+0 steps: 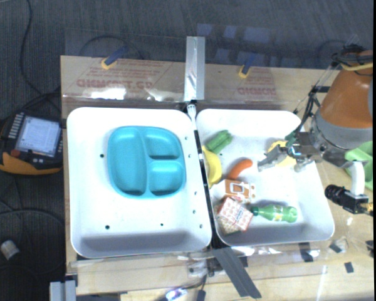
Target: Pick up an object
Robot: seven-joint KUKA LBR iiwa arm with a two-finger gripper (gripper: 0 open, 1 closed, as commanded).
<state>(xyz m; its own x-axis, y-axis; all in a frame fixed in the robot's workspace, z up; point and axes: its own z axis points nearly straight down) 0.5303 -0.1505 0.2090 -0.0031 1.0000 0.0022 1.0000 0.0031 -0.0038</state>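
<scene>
My gripper (267,161) hangs over the middle right of the right bin (313,196), reaching in from the right. Just left of its tip lies an orange-red oval object (240,167). A green vegetable (217,140) sits at the bin's upper left, with a yellow banana (212,167) below it against the left wall. Nearer the front lie a small white and orange carton (240,189), a red and white patterned box (234,216) and a green bottle (275,214) on its side. I see nothing held in the gripper.
The left bin (88,193) holds a blue compartment tray (147,160). A metal divider post (194,68) stands behind the two bins. A handheld pendant (31,142) lies on the floor at the left.
</scene>
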